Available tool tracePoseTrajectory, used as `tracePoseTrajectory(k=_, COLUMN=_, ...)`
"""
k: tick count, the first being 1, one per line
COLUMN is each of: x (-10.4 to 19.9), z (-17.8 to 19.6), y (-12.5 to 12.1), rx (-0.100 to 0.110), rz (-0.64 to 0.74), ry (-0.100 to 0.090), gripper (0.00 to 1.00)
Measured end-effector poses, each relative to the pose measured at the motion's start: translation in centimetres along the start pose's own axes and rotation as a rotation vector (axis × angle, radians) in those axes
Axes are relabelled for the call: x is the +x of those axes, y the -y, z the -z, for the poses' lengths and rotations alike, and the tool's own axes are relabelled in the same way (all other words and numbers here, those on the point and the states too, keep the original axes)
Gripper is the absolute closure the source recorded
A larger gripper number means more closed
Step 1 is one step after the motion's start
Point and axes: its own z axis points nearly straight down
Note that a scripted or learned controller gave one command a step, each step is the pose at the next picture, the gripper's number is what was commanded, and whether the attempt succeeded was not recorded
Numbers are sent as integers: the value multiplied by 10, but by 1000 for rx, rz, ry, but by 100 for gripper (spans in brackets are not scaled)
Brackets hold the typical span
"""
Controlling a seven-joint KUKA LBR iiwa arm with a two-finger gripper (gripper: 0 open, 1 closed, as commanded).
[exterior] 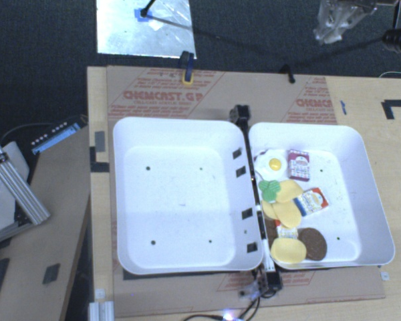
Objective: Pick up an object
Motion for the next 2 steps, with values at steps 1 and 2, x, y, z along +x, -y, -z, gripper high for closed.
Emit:
tracePoseTrajectory(k=1, x=45, z=30, y=36, rx=2, rz=2, ry=-2, gripper=100)
tracePoseTrajectory(k=2, x=92, z=29, y=127, rx=7, rz=3, ry=-3, gripper=100)
